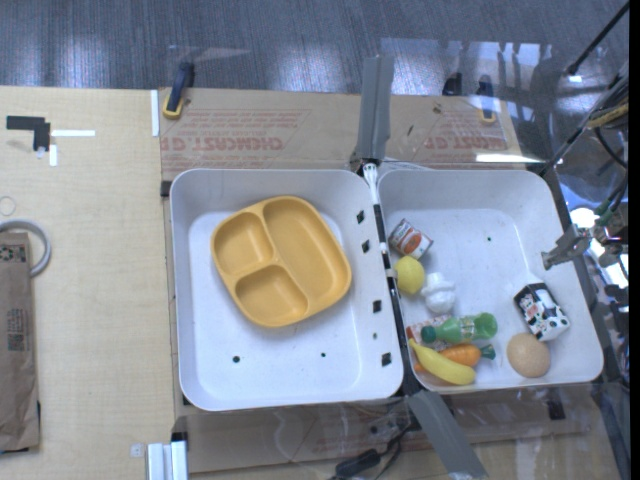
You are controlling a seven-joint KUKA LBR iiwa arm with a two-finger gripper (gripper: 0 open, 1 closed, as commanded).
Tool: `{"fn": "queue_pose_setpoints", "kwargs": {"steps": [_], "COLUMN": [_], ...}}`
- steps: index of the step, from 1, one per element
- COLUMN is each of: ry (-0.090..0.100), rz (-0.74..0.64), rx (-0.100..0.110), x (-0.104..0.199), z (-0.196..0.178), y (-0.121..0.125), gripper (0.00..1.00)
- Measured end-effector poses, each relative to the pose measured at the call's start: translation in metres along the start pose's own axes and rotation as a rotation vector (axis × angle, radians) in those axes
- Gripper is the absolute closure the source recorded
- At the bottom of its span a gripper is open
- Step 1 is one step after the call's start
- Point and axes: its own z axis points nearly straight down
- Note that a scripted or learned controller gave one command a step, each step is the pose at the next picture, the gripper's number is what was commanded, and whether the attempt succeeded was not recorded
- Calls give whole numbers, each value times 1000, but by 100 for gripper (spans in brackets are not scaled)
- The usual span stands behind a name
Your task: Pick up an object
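The right bin point(500, 218) holds several small items. A red-and-white can point(408, 238) lies near its left wall, with a yellow lemon point(410, 275) and a small white object point(439, 291) just below it. At the front left corner a green bottle point(465, 326), an orange carrot point(460, 354) and a yellow banana point(443, 365) lie bunched together. A tan egg point(528, 355) rests near the front right, beside a black-and-white carton point(541, 311). In the left bin point(200, 368) a yellow divided plate point(280, 260) lies flat.
A ridge point(378, 268) separates the two bins. Cardboard point(270, 133) lies behind them. A brown paper bag point(15, 338) rests at the far left of the wooden bench. Cables and a metal bracket point(568, 248) crowd the right bin's right rim.
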Motion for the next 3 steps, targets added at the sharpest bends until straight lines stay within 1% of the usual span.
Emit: {"fn": "queue_pose_setpoints", "kwargs": {"steps": [1, 2, 3], "ry": [-1, -2, -2], "rz": [-2, -141, -278], "rx": [1, -3, -3], "x": [0, 14, -2], "z": [-8, -36, -141], "y": [1, 36, 50], "gripper": [100, 100, 100]}}
